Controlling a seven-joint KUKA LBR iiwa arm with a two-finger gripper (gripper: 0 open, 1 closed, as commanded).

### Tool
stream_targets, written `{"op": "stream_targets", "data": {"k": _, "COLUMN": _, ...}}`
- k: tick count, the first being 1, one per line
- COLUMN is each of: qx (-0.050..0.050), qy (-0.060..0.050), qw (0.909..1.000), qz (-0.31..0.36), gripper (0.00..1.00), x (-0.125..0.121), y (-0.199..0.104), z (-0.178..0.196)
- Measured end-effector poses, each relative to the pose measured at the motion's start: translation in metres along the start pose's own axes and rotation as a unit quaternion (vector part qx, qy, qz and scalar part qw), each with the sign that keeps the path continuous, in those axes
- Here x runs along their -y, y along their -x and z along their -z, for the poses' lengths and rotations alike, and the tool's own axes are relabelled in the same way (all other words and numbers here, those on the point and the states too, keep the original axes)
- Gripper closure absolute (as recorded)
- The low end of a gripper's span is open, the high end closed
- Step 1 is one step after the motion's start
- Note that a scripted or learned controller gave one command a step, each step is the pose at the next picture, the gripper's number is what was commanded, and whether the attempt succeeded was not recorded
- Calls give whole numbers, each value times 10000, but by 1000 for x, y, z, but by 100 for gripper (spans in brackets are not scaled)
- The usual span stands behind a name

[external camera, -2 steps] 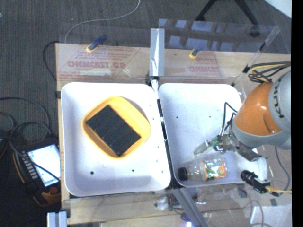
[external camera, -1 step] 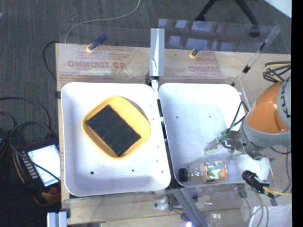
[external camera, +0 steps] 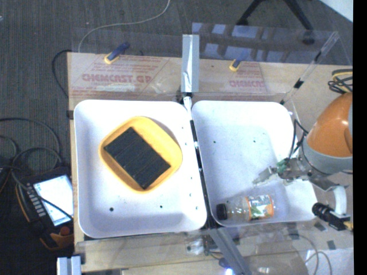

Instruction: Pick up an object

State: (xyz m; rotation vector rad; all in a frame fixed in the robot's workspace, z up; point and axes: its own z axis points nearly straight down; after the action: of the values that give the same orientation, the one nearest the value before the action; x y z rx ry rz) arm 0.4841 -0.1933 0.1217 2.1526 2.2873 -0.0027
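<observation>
A small clear plastic bottle (external camera: 248, 207) with an orange and green label and a dark cap lies on its side at the front of the right bin (external camera: 241, 130). In the left bin (external camera: 92, 119) rests a yellow dish (external camera: 166, 139) with a dark ribbed rectangular pad (external camera: 137, 156) on it. My gripper (external camera: 268, 175) reaches in from the right over the right bin's front right part, just above and behind the bottle. I see nothing held in it.
The grey arm with its orange band (external camera: 335, 133) fills the right edge over the right bin. Clear plastic walls stand behind the bins. A divider ridge (external camera: 195, 148) separates them. Cables and a handheld screen (external camera: 51, 196) lie on the floor at left.
</observation>
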Motion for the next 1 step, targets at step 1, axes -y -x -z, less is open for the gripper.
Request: {"op": "stream_targets", "data": {"k": 1, "qx": 39, "qy": 44, "qw": 9970, "qz": 773, "gripper": 0, "x": -3, "y": -27, "z": -30}}
